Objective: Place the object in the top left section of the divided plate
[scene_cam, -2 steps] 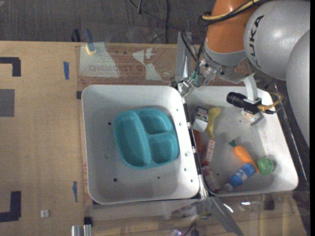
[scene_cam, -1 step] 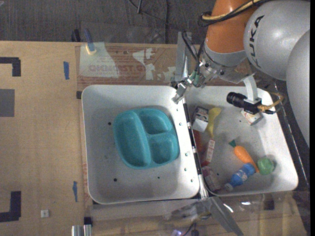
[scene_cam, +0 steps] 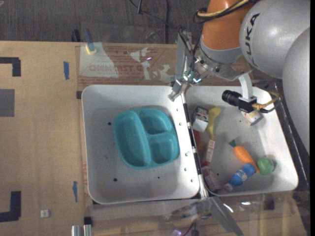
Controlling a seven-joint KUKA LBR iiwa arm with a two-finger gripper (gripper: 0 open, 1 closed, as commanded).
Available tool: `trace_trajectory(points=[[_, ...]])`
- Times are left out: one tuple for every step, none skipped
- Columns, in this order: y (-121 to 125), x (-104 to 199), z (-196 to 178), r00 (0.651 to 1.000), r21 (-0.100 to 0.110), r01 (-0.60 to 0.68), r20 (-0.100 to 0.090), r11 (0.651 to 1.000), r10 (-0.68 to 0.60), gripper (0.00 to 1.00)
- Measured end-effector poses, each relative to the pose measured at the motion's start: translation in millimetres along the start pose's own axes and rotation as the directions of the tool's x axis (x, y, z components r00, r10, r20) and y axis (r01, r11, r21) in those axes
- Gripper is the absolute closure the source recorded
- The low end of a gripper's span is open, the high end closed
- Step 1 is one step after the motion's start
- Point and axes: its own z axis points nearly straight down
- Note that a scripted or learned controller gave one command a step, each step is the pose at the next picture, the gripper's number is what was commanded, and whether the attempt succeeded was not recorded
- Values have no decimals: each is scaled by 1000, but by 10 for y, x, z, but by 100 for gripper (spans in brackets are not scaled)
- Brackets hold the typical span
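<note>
The gripper (scene_cam: 178, 88) blurs at the plate's (scene_cam: 146, 137) one o'clock; finger state unclear; carrot (scene_cam: 242, 154) at three.

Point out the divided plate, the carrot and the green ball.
divided plate (scene_cam: 129, 140): camera view, floor of its large section.
carrot (scene_cam: 243, 154): camera view, middle of its orange body.
green ball (scene_cam: 265, 165): camera view, its top.

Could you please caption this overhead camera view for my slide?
KUKA arm's claw hovers over the rim between two bins: teal divided plate in the left bin, toys, including a carrot, in the right.
</note>
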Motion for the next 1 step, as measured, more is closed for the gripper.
trace_trajectory(points=[[13, -12, -116, 1000, -6, 0, 4, 1000, 0, 100]])
